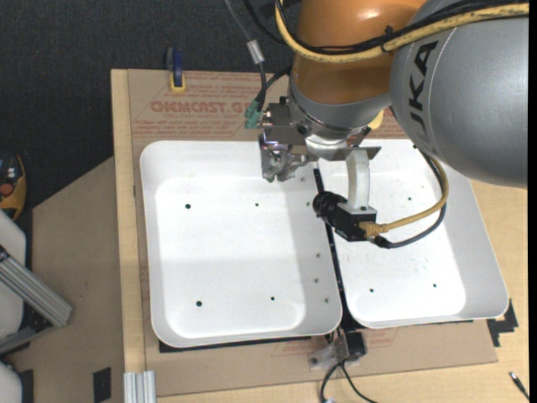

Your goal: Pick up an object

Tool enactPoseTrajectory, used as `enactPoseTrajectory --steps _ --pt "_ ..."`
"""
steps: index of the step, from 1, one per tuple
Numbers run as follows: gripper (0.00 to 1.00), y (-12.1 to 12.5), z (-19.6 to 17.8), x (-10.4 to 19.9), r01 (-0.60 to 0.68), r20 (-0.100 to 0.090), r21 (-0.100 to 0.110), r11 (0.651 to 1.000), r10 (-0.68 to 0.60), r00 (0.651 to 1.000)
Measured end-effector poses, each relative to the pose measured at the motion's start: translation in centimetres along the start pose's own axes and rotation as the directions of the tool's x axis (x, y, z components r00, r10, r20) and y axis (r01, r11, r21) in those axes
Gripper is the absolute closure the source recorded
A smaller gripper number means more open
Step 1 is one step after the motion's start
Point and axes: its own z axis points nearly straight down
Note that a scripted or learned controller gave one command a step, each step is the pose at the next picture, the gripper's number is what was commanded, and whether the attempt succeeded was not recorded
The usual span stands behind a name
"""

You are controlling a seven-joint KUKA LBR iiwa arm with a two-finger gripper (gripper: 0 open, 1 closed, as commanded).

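I have the arm (436,65) reaching in from the right, its grey link filling the upper right corner and the orange band (357,19) sitting just above the wrist. The wrist points straight down. Below it the gripper (275,168) hangs low, toward the left of the wrist. From this angle I cannot make out how its jaws stand.
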Motion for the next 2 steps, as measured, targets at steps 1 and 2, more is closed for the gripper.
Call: enactPoseTrajectory --steps 1,2 --pt "1.00 3.4 6.8 3.4 -0.004 0.004 0.005 1.000 0.004 1.000" --pt "1.00 2.7 2.1 6.1 -0.003 0.000 -0.007 1.000 0.003 1.000"
